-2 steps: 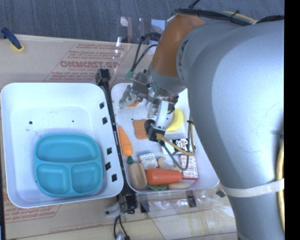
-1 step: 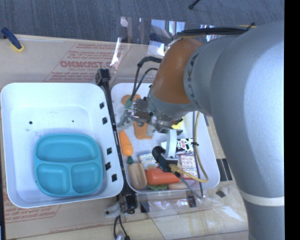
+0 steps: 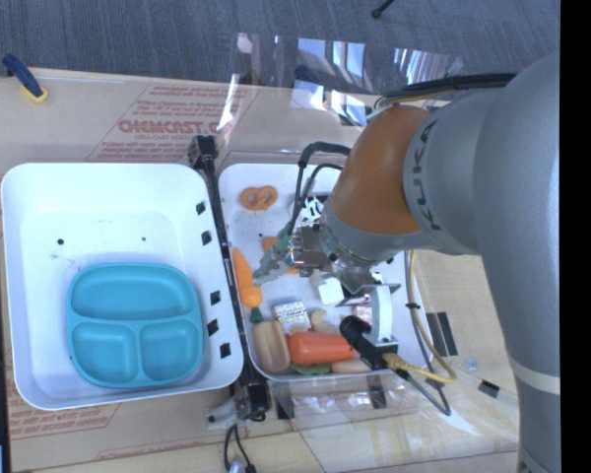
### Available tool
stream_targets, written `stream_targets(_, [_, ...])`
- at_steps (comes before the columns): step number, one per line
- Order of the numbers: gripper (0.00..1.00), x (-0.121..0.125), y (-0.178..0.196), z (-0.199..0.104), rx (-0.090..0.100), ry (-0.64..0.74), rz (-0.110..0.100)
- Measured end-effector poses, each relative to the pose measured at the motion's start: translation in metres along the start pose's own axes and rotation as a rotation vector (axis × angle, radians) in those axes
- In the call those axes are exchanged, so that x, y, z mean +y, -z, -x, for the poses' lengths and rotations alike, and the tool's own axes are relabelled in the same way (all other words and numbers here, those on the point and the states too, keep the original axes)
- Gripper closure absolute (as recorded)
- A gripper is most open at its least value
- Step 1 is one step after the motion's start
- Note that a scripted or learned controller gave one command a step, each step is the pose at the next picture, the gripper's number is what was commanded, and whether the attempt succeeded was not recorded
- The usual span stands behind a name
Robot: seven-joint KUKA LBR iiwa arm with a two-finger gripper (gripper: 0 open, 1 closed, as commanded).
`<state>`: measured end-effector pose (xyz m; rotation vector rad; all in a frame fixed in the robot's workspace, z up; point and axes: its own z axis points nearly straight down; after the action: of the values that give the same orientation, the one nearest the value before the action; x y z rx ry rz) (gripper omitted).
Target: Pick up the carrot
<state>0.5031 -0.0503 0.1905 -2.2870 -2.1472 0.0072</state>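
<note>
The carrot point(image 3: 244, 276) is a slim orange piece lying lengthwise along the left wall of the right bin point(image 3: 238, 180). My gripper point(image 3: 288, 251) hangs low over the middle of that bin, just right of the carrot's upper end, under the orange-banded wrist. A small gap separates it from the carrot. The wrist and arm hide much of the bin's right half.
A pretzel point(image 3: 259, 198) lies at the bin's far end. Near the front are a tan bread piece point(image 3: 270, 345), a red-orange item point(image 3: 320, 347), a white packet point(image 3: 292, 313) and a small green piece point(image 3: 257, 314). The left bin point(image 3: 39, 195) holds a blue divided plate point(image 3: 135, 321).
</note>
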Motion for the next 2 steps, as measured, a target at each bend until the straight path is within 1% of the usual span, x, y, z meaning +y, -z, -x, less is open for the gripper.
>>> stream_targets(1, [0.0,0.055,0.001,0.008,-0.001,-0.109,0.003])
stream_targets(2, [0.0,0.01,-0.1,0.046,-0.005,-0.194,0.002])
